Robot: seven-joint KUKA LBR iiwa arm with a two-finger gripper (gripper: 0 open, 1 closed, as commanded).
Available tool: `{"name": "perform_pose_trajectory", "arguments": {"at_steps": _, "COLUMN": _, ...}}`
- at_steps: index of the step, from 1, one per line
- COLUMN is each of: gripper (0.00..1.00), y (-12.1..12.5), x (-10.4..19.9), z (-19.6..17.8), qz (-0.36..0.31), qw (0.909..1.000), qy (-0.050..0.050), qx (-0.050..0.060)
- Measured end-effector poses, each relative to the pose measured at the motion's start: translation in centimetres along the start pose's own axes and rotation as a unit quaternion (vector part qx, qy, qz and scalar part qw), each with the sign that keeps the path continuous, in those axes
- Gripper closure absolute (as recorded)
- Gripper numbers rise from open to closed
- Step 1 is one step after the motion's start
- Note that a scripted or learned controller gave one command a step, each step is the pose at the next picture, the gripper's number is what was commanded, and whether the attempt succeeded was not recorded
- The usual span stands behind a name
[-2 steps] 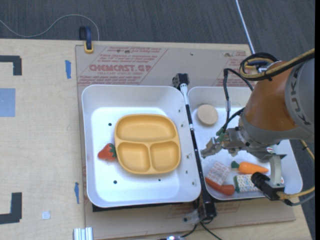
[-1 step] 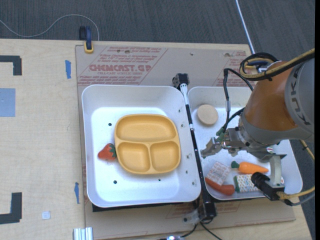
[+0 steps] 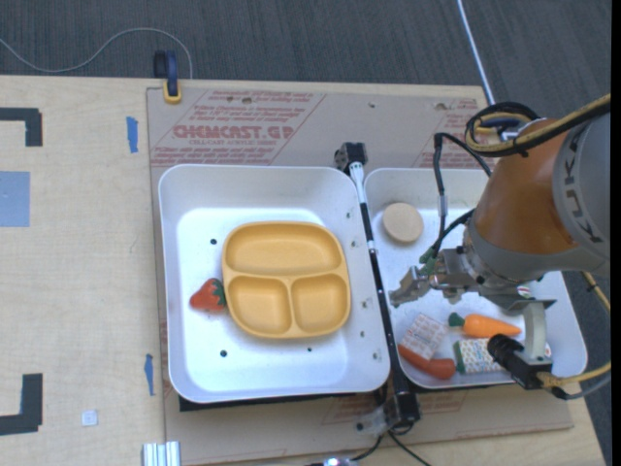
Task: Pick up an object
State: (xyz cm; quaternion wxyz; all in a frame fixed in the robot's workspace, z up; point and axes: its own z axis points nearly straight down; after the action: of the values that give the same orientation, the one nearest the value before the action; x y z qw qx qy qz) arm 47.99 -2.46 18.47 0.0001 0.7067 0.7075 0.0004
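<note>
My gripper (image 3: 415, 285) hangs low over the left-middle part of the right bin (image 3: 572, 357), just above a white packet with red print (image 3: 422, 335). Nothing shows in its grasp. Near it lie an orange carrot (image 3: 491, 326), a red chilli-like piece (image 3: 428, 362), a small printed box (image 3: 474, 355) and a small green bit (image 3: 454, 318). A round beige disc (image 3: 402, 222) rests at the far end of that bin. The grey and orange arm (image 3: 529, 212) covers the bin's right side.
The left bin (image 3: 184, 260) holds a yellow three-part plate (image 3: 287, 279) with a red strawberry (image 3: 207, 297) against its left edge. A black divider clamp (image 3: 351, 155) sits between the bins. Cables loop around the wrist.
</note>
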Motion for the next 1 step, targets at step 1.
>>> {"name": "perform_pose_trajectory", "arguments": {"at_steps": 1, "gripper": 0.00, "y": 0.00, "x": 0.00, "z": 0.00, "qz": 0.000, "qw": 1.0000, "qy": 0.000, "qx": 0.000}}
